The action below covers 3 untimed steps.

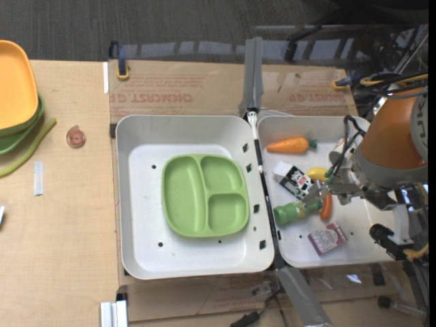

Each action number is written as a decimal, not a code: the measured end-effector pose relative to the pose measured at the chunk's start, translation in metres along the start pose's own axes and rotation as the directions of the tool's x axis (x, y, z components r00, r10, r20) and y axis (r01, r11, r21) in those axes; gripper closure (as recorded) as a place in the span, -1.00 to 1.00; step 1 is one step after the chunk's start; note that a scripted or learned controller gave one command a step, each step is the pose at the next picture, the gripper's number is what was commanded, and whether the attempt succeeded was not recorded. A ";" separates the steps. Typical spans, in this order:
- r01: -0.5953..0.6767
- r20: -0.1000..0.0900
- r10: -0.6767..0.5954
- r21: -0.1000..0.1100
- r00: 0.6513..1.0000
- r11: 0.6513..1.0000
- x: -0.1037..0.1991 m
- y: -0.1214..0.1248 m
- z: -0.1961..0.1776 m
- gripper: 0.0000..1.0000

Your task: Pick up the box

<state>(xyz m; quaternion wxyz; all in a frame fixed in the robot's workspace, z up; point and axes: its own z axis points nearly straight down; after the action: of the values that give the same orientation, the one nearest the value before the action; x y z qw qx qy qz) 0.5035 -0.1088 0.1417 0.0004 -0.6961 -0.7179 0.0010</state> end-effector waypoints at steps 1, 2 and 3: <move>-0.098 -0.001 0.098 0.002 0.995 0.995 -0.023 -0.028 0.051 -1.00; 0.354 -0.002 -0.354 -0.001 0.935 0.935 -0.026 -0.027 0.051 -1.00; 0.350 -0.001 -0.350 -0.001 0.937 0.937 -0.027 -0.027 0.042 1.00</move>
<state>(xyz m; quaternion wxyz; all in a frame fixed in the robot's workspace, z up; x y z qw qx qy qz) 0.4774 -0.1363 0.0998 0.0008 -0.5572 -0.8304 0.0001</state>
